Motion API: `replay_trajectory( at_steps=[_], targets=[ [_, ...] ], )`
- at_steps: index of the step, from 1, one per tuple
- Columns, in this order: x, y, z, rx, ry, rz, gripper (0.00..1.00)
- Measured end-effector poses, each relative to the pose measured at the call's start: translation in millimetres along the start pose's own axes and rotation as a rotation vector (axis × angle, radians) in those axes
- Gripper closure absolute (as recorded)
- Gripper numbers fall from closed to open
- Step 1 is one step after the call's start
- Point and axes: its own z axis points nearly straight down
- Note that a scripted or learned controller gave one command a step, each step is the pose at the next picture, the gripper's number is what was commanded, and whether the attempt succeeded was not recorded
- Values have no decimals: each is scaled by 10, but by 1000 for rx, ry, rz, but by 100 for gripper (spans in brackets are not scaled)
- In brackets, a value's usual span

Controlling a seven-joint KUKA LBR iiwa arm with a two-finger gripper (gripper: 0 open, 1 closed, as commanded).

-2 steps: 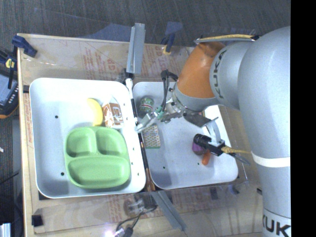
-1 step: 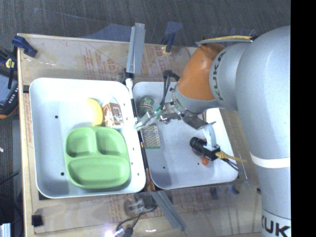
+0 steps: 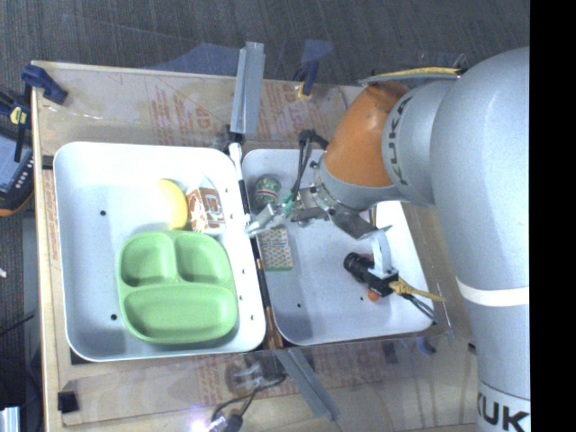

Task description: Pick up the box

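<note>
Camera view: green tray [image 3: 177, 288] and box [image 3: 205, 210] in left bin [image 3: 90, 241].

Shallow white plastic bins: two, the left bin [image 3: 81, 241] and the right bin [image 3: 333, 318].
Green three-compartment plastic tray [image 3: 178, 288]: one.
Yellow rounded object [image 3: 173, 203]: one.
Small brown printed box [image 3: 207, 210]: one.
Small round greenish can [image 3: 267, 188]: one.
Flat rectangular green-patterned packet [image 3: 277, 248]: one.

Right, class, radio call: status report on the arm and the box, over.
Gripper low at the wall between the bins. Brown box in left bin by that wall, not gripped. Yellow ball and green tray crowd it.
</note>
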Motion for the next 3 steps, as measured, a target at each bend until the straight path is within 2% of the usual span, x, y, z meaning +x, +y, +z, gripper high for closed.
replay_trajectory(
  at_steps=[1, 3],
  targets=[
    [-5, 10, -1, -4, -3, -33, 0],
    [8, -47, 10, -7, -1, 66, 0]
  ],
)
